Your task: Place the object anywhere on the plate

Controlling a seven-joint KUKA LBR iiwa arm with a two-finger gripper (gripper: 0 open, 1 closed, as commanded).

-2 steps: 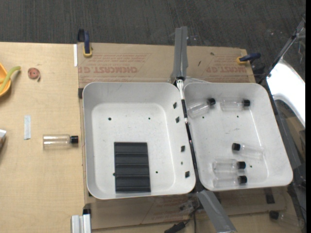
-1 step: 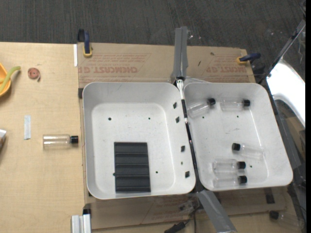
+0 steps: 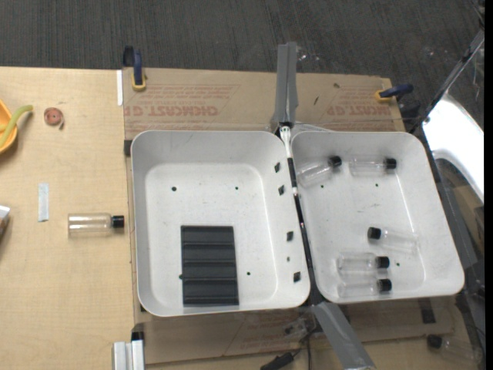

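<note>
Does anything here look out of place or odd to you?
One clear bottle with a black cap lies on its side on the wooden bench, left of the left bin, while the other bottles all lie in the right bin. It looks like a stray.

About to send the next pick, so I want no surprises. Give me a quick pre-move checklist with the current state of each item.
1. Plate in place: dark ribbed plate lies flat in the left bin, near its front edge. Ok.
2. Plate surface free: nothing rests on it. Ok.
3. Objects to pick: five clear vials with black caps in the right bin, two at the back, three toward the front. Ok.
4. Front vials apart: the two nearest ones lie close together, contact unclear. Cannot tell.
5. Strays: one vial lies on the bench left of the bins. Not ok.
</note>
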